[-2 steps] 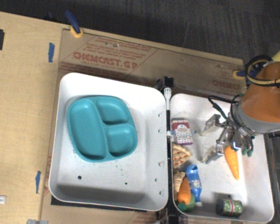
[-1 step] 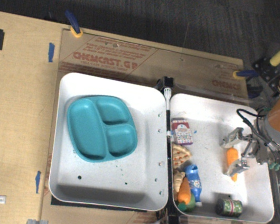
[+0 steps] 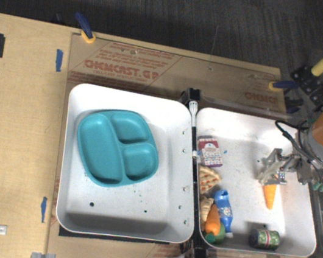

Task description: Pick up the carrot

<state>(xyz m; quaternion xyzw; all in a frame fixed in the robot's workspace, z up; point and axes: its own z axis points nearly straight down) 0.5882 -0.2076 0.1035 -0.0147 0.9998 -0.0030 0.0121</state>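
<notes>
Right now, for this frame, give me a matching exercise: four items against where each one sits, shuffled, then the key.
Items:
1. teal divided plastic plate
2. orange cone-shaped carrot
3. dark green can
4. blue bottle

Places:
A. right bin, near edge, lying on its side
B. left bin
C. right bin, just below the gripper
D. right bin, by the divider

Pairs: 1-B, 2-C, 3-A, 4-D

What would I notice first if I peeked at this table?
Probably the big teal plate with three sections, lying in the left bin. Next, the bright orange carrot in the right bin, hanging point-down right under the robot's gripper. A pile of small toy foods sits along that bin's left wall, and a green can lies near its front edge.
</notes>
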